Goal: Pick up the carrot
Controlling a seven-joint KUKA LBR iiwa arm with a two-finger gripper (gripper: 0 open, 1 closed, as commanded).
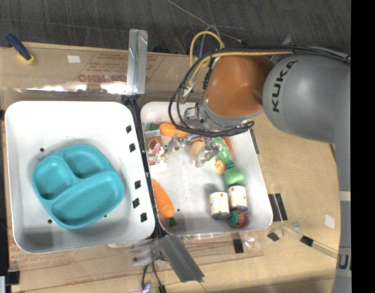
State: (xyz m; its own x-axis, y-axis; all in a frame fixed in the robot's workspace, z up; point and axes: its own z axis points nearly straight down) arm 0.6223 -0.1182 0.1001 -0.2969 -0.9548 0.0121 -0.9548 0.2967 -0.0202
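An orange carrot (162, 199) lies against the left wall of the right bin (193, 227), near its front. A second orange piece (168, 129) lies at the back of that bin, just left of the wrist. My gripper (188, 149) hangs low over the bin's back half, well behind the carrot. Its two metal fingers (174, 143) stand apart, open, with a pale peach thing (197, 145) beside them and nothing clearly gripped. The arm's orange band and cables hide the bin's back right corner.
The right bin also holds green toy pieces (233, 177), two small cans (219, 204), a red-and-green piece (237, 218) and a small printed box (154, 151). A teal divided plate (77, 185) lies in the left bin (22, 127). Cardboard surrounds both bins.
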